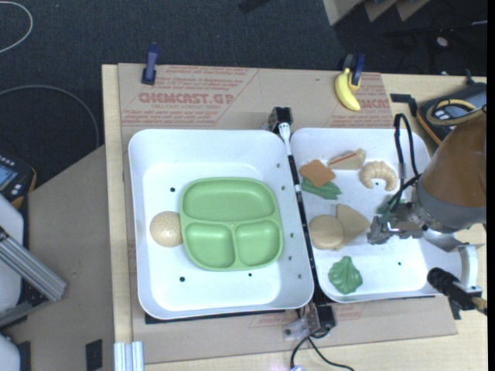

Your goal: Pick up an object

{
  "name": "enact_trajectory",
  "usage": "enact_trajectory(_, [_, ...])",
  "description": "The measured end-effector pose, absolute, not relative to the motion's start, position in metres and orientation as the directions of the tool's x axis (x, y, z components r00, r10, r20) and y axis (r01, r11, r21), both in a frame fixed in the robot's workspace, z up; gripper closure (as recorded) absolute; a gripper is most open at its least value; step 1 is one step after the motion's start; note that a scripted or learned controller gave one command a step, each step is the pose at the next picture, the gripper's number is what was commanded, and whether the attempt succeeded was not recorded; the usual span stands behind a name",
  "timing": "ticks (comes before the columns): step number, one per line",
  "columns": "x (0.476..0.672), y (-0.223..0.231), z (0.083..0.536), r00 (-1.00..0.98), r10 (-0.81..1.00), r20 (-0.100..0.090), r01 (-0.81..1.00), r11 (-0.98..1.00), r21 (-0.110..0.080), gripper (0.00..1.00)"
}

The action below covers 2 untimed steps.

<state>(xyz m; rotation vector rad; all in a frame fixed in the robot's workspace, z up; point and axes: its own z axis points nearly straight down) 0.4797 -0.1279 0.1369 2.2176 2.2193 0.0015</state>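
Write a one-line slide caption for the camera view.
Arm's claw low in the right bin beside toy foods; green divided tray and a bun in the left bin.

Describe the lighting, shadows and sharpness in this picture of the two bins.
Camera view: even, bright light with no hard glare on the white bins; soft shadows only, such as under the green tray and beside the arm; the toy food is fairly sharp, but the gripper is too small and dark to read clearly.

My arm (pixel 456 184) shows an orange band over a grey wrist, black cables looping alongside.
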Motion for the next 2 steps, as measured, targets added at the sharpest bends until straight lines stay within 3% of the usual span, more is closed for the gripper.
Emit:
enact_trajectory(1, [0.478,-0.126,0.082,0.001,1.000,0.001,1.000,-0.001,-0.003,1.00])
enact_trajectory(2, [0.479,-0.089,0.084,-0.003,1.000,0.003,1.000,0.003,-0.003,1.00])
